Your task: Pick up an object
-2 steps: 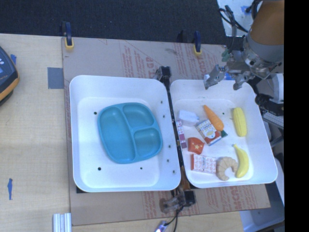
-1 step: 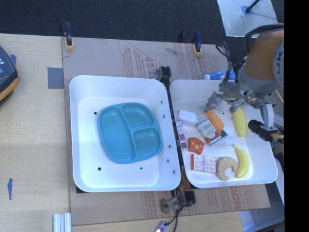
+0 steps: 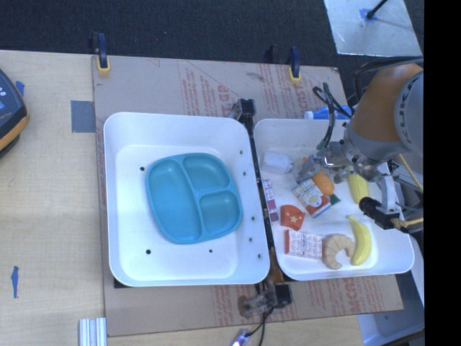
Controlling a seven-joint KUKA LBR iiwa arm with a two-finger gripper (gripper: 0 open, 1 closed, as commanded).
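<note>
The right bin point(image 3: 392, 259) holds several small items. A small printed carton point(image 3: 311, 195) lies near its middle with an orange piece point(image 3: 325, 183) against its upper right side. My gripper point(image 3: 314, 167) hangs low just above those two, at the end of the grey arm with the orange band point(image 3: 378, 110). Nothing is visibly lifted. Below lie a red piece point(image 3: 292, 216), a red-and-white packet point(image 3: 303, 244), a croissant point(image 3: 337, 250) and a banana point(image 3: 361, 241). A second yellow piece point(image 3: 358, 187) sits under the wrist.
The left bin point(image 3: 115, 193) carries a blue divided plate point(image 3: 193, 197). A clear cup point(image 3: 277, 163) and a thin dark bar point(image 3: 270, 199) lie along the right bin's left wall. Cables point(image 3: 328, 103) trail behind the arm. A dark device point(image 3: 9, 110) sits at the bench's left edge.
</note>
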